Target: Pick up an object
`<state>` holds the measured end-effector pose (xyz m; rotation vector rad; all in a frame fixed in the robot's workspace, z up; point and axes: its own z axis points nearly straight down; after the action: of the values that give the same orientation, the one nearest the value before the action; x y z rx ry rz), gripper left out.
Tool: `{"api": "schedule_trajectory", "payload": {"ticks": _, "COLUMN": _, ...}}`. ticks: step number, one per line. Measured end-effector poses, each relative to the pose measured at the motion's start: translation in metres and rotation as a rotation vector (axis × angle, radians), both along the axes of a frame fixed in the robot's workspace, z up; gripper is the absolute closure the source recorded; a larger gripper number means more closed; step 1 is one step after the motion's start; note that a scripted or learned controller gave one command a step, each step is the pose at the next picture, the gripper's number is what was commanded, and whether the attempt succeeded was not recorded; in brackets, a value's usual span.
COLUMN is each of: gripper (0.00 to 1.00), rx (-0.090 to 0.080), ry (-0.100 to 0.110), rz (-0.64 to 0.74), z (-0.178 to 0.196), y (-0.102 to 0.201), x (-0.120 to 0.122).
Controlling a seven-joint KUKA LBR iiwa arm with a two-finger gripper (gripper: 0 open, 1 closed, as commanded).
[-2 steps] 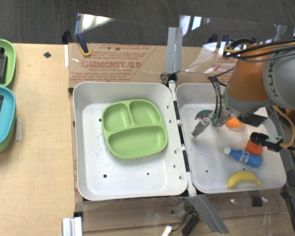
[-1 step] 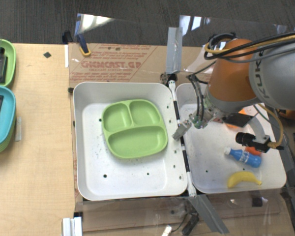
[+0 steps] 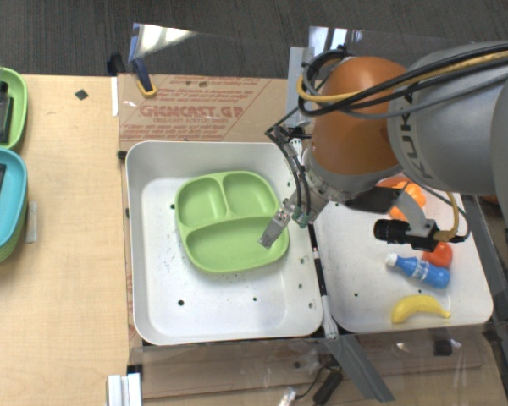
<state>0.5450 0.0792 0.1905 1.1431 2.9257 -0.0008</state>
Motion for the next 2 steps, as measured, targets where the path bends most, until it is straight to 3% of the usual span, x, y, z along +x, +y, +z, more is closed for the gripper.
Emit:
{"api": "schedule_trajectory", "payload": {"ticks": 1, "gripper": 0.00, "rx": 0.000, "ry": 0.000, "rz": 0.322, "z": 0.1375, "y": 0.0973, "x": -0.0106}}
{"api": "schedule_trajectory", "payload": {"ticks": 2, "gripper": 1.00, "rx": -0.001, "ry": -0.001, "rz": 0.321, "z": 0.1449, "y": 0.0970, "x": -0.0090}}
